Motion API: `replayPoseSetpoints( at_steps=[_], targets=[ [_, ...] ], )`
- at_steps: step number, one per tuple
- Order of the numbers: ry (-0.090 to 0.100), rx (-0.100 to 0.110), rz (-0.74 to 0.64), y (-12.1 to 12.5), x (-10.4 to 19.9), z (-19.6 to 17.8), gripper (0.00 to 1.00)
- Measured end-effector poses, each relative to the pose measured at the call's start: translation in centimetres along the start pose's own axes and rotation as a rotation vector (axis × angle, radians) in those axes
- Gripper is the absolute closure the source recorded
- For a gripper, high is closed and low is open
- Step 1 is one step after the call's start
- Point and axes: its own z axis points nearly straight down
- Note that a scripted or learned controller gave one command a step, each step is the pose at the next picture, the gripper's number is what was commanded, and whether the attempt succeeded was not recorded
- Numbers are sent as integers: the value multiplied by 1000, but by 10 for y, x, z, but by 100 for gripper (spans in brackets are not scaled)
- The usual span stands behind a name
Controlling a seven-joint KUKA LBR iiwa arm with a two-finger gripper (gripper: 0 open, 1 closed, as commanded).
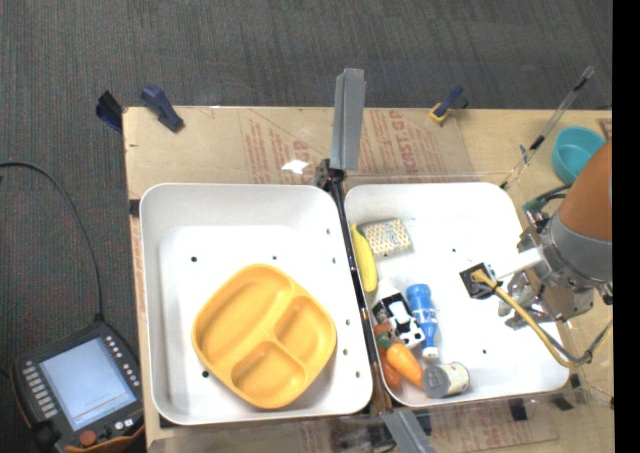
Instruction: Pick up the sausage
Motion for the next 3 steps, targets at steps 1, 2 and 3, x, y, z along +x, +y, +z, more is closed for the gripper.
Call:
replayPoseSetpoints(
  at_steps=[1, 2, 3],
  targets=[
    [-2, 0, -2, -40, -2, 25, 100],
    [0, 0, 3, 69, -7, 37, 100],
    [-1, 2, 2, 38, -18, 62, 100]
  ],
)
